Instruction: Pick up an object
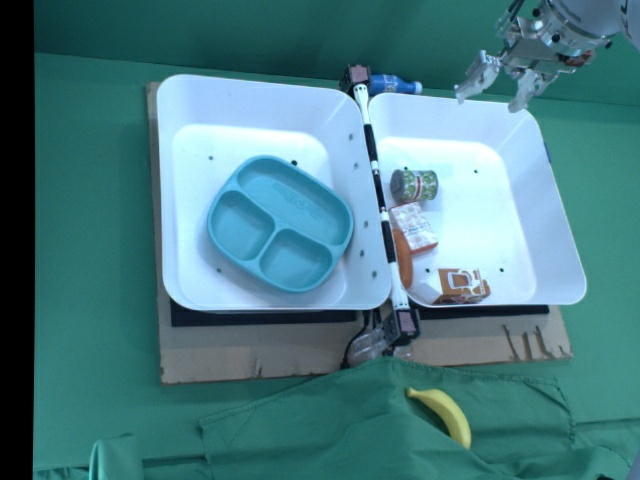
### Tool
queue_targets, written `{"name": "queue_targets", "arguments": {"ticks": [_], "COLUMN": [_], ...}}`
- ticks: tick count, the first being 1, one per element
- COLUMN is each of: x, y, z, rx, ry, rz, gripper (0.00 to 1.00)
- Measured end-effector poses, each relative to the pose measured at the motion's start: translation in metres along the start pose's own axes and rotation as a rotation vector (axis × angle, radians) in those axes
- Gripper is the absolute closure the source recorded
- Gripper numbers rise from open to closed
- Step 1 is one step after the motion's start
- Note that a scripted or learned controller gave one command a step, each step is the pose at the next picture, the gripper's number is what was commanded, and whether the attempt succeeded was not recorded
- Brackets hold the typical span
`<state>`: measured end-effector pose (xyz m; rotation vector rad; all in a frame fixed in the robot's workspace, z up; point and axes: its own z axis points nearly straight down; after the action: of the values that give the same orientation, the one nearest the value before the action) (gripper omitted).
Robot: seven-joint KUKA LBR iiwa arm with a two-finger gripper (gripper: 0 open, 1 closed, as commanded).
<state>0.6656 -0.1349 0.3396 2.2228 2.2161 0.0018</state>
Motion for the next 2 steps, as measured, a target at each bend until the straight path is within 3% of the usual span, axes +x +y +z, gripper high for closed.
{"name": "queue_targets", "arguments": {"ticks": [1, 2], "x": [-0.039, -0.033], "y": [0.008, -0.030], "z": [-0.071, 0.024], "rx": [-0.010, 0.010], "ry": [-0.004, 0.001], "rz": [0.002, 0.003], "gripper": [0.00, 0.00]}}
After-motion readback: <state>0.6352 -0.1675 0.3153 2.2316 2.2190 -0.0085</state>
